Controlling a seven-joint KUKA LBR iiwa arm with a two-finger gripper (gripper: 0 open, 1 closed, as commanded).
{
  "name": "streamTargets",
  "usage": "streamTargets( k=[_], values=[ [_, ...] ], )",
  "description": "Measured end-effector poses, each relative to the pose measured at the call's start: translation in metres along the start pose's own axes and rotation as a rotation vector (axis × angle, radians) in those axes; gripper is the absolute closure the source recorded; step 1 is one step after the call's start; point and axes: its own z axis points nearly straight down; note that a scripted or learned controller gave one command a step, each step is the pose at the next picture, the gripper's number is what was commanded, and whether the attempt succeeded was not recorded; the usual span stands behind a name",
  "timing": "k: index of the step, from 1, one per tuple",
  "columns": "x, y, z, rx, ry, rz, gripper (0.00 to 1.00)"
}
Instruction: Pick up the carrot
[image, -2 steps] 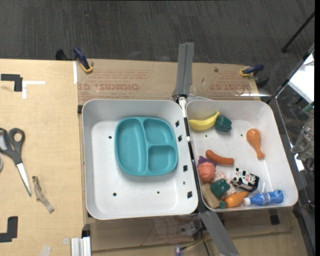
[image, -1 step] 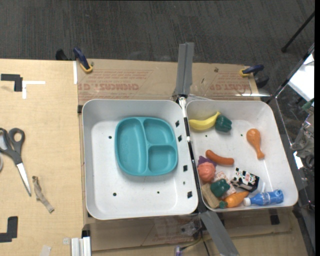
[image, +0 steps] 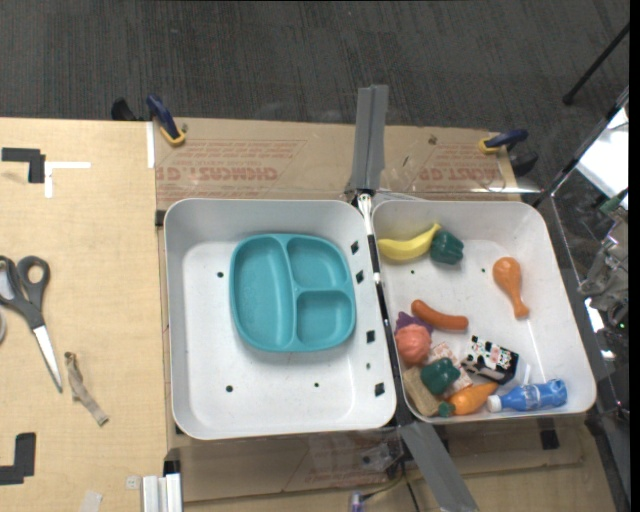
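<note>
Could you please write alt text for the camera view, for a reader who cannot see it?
Seen from above, the right white bin holds toy foods: a carrot at its near edge beside a blue bottle, plus a banana and a sausage. The left bin holds a teal divided plate. Scissors lie on the bench at left.

carrot (image: 470, 400) | hemmed: bottle (image: 530, 396), green toy (image: 439, 376) | open above

One fixed camera above my tabletop (image: 80, 300), looking down at a slant. Both white bins sit mid-frame, left bin (image: 190, 330) and right bin (image: 555, 300), moderately near. Dark floor (image: 250, 50) along the top.
</note>
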Motion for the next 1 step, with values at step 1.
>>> streamTargets(
  k=[1],
  values=[
    [-0.0077, -0.0048, -0.0195, 0.000, 0.001, -0.004, 1.00]
  ],
)
